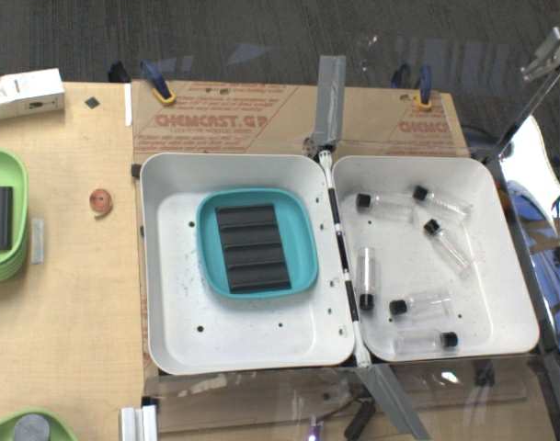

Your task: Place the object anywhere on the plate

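Field notes, taking the teal rounded-square plastic plate (257,243) as landmark, nearest things first. The left shallow white bin (169,329) holds the plate a little above its middle; a dark ribbed rectangular insert (252,246) lies on the plate's floor. Right of the plate, across the divider, the right shallow white bin (514,329) holds the task's objects: six clear plastic tubes with black caps. At that bin's near edge lies one tube (427,342), then a second (419,304) just beyond it; closest to the plate is an upright-lying tube (366,277) beside the divider. Farther on come a tube (445,242) toward the middle, one (382,203) near the top left, and one (436,198) beside it. No tube is on the plate yet. The arm's end effector cannot be made out, so its state cannot be told (a pale metal fixture (544,55) sits at the far right, identity unclear). Risks, as a judgement: the tubes are round, smooth and transparent, so they may roll away from a closing pinch or slip free crossing the divider; a released tube might roll off the ribbed insert toward the plate's rim.
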You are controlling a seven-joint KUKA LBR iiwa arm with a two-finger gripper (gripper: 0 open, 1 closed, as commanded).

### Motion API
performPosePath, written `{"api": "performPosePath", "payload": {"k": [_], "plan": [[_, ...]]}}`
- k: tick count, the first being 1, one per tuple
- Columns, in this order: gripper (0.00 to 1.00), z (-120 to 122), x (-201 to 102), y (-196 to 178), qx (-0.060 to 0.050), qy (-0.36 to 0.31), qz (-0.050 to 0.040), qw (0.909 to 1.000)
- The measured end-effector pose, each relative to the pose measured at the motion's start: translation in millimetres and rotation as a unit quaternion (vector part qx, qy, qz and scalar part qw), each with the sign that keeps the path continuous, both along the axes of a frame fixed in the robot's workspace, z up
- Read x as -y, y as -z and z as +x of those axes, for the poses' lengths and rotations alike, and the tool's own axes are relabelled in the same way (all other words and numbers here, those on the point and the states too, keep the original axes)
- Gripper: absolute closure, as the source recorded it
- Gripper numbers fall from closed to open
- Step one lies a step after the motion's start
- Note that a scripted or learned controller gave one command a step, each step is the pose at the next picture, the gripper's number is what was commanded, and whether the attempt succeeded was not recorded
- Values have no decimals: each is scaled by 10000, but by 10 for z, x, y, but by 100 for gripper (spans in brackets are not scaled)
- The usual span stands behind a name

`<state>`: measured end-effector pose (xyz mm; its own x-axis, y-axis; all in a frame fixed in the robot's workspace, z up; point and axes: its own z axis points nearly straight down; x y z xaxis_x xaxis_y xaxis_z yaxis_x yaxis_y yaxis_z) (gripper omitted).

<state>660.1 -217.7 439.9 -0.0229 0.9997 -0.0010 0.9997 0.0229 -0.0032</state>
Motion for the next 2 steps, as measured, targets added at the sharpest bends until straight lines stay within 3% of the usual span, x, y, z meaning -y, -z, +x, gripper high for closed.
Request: {"api": "performPosePath", "payload": {"k": [2], "plan": [[0,-7,13,-3,3,842,1,9964]]}}
